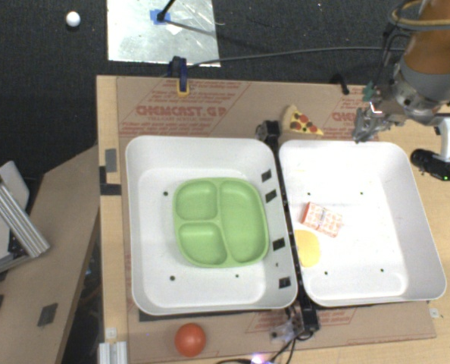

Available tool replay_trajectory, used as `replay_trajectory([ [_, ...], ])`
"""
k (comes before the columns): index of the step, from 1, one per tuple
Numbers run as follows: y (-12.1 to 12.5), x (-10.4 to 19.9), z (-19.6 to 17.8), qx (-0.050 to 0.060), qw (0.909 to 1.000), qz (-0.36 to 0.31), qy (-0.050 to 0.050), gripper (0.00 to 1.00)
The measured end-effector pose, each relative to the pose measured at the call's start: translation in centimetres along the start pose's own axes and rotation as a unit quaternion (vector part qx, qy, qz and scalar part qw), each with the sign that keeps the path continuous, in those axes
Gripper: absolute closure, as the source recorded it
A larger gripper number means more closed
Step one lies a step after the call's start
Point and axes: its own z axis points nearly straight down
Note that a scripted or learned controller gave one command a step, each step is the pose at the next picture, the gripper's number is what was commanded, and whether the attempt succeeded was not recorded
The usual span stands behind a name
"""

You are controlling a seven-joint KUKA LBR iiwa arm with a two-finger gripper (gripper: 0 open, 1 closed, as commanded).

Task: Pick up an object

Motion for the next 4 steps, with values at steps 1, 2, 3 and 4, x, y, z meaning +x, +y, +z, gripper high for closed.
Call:
replay_trajectory([
  [1,-1.2,4.9,-0.4,0.002,1.0000,-0.001,0.001,1.00],
  [2,-1.4,10.4,-0.2,0.003,1.0000,-0.001,0.001,1.00],
  [3,-2.1,14.9,-0.1,0.003,1.0000,0.000,0.001,1.00],
  [4,-4.1,20.5,0.8,0.004,1.0000,-0.001,0.001,1.00],
])
